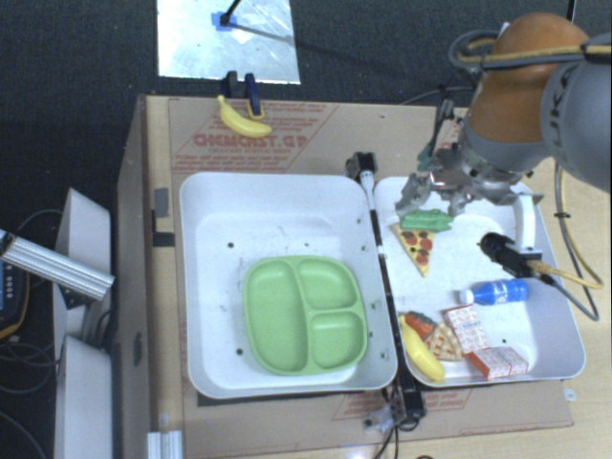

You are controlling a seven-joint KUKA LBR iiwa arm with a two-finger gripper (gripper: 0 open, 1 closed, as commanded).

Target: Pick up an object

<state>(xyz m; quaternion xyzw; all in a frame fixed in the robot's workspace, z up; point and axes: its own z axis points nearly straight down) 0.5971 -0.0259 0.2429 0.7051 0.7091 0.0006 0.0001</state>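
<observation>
Approach step in hand: gripper (435, 197), fingers spread, hovers just above the green toy (426, 221) at the right bin's (564, 347) eleven o'clock; next, descend and close.

1. Around my bench lies dark carpet floor (67, 55).
2. A shiny foil-like sheet (228, 25) lies on it beyond the bench.
3. The brown cardboard benchtop (287, 132) carries red print.
4. White panels (81, 352) and a metal rail (57, 264) stand at the view's left.
</observation>
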